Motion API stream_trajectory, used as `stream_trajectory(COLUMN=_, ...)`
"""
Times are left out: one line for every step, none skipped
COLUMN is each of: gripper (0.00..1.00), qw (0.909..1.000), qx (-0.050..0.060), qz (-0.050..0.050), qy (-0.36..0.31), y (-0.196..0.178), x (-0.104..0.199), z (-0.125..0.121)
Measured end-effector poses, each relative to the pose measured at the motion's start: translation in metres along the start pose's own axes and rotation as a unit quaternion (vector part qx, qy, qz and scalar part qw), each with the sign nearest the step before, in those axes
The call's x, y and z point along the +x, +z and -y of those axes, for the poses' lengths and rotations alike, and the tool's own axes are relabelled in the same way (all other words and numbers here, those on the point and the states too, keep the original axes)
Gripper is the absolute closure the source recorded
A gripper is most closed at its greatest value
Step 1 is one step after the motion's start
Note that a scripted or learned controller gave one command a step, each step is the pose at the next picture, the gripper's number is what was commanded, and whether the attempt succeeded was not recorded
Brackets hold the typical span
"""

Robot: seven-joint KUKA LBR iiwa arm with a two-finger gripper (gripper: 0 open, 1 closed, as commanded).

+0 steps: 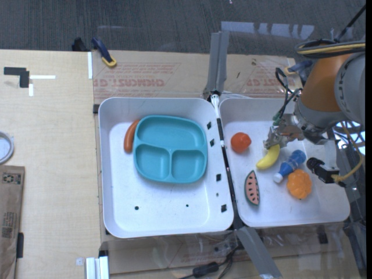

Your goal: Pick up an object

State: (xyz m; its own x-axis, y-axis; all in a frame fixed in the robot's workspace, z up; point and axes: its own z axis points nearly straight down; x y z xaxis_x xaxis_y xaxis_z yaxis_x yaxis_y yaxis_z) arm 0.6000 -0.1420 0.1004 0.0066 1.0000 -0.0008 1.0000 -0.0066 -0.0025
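Note:
In the right bin point(325, 214) lie a yellow banana point(267, 158), a red-orange tomato point(240, 142), a blue bottle point(290, 165), an orange fruit point(299, 185) and a watermelon slice point(251, 188). My gripper point(278, 137) hangs low over the upper end of the banana, just right of the tomato. The grey arm with its orange band point(325, 86) reaches in from the right and hides the bin's far right corner. Nothing is visibly lifted off the bin floor.
The left bin point(116, 202) holds a teal divided plate point(171, 149) with an orange sausage point(129, 137) at its left rim. A metal divider point(221, 150) separates the bins. Cables and a black fitting point(321, 168) hang near the blue bottle.

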Motion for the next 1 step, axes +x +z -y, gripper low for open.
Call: stream_trajectory(gripper=1.0, qw=1.0, qx=-0.002, qz=0.0, qy=-0.004, y=-0.0919, x=0.0705, z=-0.0454)
